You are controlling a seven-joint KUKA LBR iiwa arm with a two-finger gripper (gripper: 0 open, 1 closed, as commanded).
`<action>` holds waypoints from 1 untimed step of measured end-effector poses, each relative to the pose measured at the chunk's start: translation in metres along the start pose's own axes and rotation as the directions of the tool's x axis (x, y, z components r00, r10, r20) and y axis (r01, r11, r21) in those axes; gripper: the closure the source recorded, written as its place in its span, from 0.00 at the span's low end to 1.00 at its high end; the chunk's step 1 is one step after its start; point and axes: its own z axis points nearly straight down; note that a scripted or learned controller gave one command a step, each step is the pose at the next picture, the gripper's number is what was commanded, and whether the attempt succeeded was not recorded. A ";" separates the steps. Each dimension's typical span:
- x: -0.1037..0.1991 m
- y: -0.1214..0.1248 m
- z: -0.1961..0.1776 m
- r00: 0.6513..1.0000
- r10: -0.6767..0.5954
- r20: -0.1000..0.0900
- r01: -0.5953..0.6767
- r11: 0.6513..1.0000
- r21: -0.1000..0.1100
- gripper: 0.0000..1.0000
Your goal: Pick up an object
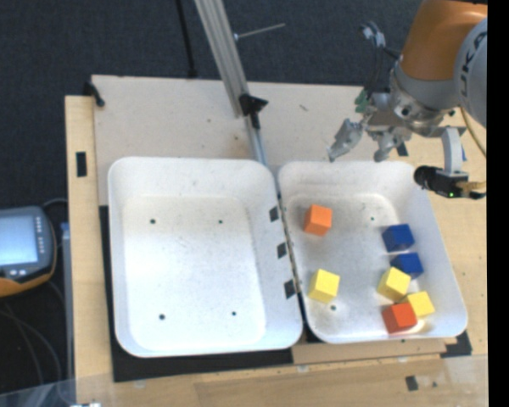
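Gripper (363, 145) is hanging above the far rim of the right bin (433, 325), with its two fingers spread apart and nothing between them; it is released. The arm (437, 32) is reaching in from the right and is carrying the gripper high, well apart from every block, which reads as a hovering pose ahead of a descent rather than a grasp in progress.

All candidate objects are lying in the right bin, below and nearer the camera than the gripper. The orange block (318, 220) is sitting nearest to the gripper, just below it and standing alone, so it is judged the easiest target: there is open floor on all sides for the fingers. A yellow block (324, 285) is lying further down, also isolated. The remaining blocks are crowding along the right wall, below and to the right of the gripper, where close neighbours are leaving little finger clearance.

Count, by colour:
- orange: one
- yellow: three, the other two being (394, 282) and (421, 303)
- blue: two, (397, 236) and (409, 264)
- red: one (399, 316)

The left bin (195, 170) is lying to the left of the gripper, beside the right bin on the surface (170, 113). No block is lifted; the pick is not yet begun.
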 end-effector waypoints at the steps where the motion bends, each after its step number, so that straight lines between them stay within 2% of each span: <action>1: 0.031 -0.047 0.070 1.000 0.002 -0.004 -0.001 1.000 0.009 0.00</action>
